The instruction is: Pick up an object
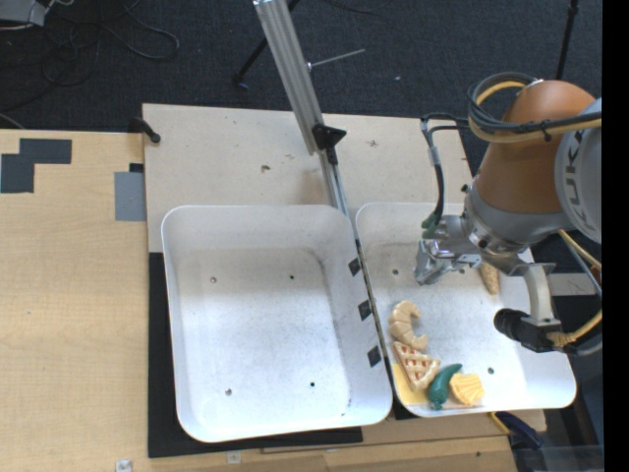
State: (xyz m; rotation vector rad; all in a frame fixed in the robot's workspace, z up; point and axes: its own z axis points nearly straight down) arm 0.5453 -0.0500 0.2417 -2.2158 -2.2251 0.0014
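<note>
While the arm hangs over the right bin (550,386), the gripper (429,268) sits low above the bin floor near the bin's upper left part, well apart from the cluster of objects along the lower left wall. Its metal fingers point down and to the left; whether they are spread or closed I cannot tell at this resolution. Nothing is visible between them, so I record no grasp.

Objects in the right bin, going outward from the gripper:
- small tan piece (488,279), just to the gripper's right, partly under the wrist. Shape unclear.
- pale croissant-like piece (407,324), below the gripper, near the divider.
- waffle-patterned wedge (418,368), touching or just beside the croissant-like piece.
- green piece (441,383) and yellow ridged piece (468,389), side by side near the bin's lower rim.

Judgement on handling: these look like toy food items, probably light, stiff plastic, not fragile, possibly slick. The croissant-like piece seems the nearest candidate in the cluster; take it across its narrow middle, since the curved ends would likely slip out. The wedge lies flat and close to the wall, which leaves poor finger room on that side.

The left bin (187,234) sits beside the right one, the two meeting along the divider.
</note>
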